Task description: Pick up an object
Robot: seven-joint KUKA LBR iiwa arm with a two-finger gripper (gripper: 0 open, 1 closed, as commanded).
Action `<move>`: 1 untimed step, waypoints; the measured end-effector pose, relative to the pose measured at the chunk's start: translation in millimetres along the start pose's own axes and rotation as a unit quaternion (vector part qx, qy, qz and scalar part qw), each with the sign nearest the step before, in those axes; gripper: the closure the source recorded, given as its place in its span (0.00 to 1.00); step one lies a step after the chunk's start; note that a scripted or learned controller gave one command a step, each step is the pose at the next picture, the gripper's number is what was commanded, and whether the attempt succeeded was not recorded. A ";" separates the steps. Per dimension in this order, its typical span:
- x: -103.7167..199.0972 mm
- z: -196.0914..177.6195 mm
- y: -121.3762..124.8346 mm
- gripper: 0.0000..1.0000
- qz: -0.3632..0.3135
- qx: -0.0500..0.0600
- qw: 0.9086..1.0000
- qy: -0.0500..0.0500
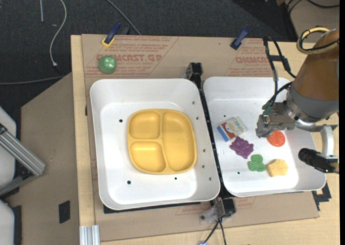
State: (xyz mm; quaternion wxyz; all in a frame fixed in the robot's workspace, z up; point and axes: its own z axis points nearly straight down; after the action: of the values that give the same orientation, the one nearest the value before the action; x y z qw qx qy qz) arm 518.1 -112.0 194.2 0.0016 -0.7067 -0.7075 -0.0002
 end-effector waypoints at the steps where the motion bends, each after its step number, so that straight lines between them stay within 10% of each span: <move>1: 62.1 -6.3 10.7 1.00 -0.003 -0.002 1.000 0.000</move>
State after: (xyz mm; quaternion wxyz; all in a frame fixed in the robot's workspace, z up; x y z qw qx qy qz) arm 528.7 -50.0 200.6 0.0007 -0.7043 -0.7099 -0.0016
